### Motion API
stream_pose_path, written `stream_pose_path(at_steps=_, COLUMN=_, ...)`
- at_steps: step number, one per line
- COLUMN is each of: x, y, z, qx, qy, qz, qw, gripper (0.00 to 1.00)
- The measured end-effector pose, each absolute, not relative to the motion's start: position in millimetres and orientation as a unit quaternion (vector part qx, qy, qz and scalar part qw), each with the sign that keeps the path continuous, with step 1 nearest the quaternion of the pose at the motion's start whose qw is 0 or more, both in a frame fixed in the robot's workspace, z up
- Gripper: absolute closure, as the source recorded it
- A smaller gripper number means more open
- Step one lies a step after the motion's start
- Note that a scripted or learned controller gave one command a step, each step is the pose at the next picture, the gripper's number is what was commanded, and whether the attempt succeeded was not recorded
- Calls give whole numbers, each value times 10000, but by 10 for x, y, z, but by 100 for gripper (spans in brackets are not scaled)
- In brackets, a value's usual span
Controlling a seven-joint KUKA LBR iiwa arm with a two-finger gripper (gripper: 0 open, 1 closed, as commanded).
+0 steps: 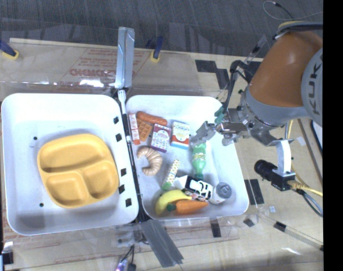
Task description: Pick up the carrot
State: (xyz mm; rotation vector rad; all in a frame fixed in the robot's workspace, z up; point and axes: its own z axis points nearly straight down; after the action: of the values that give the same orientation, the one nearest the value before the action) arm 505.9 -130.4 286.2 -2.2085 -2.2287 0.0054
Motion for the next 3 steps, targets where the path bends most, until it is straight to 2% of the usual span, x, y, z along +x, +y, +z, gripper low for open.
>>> stream_pose_path(at_steps=1, x=4762, y=-1323, z=2097, qx=-7165, qy=-6976, qz=18, qw=23, gripper=0)
stream_pose_path(at_steps=2, x=4803, y=-950, z=1095, qx=-7480, qy=-6636, qz=-34, qw=-59, gripper=0)
stream_pose_path(at_steps=3, x=4821, y=-950, z=1196, qx=-7457, qy=-6662, qz=-38, qw=-68, gripper=100)
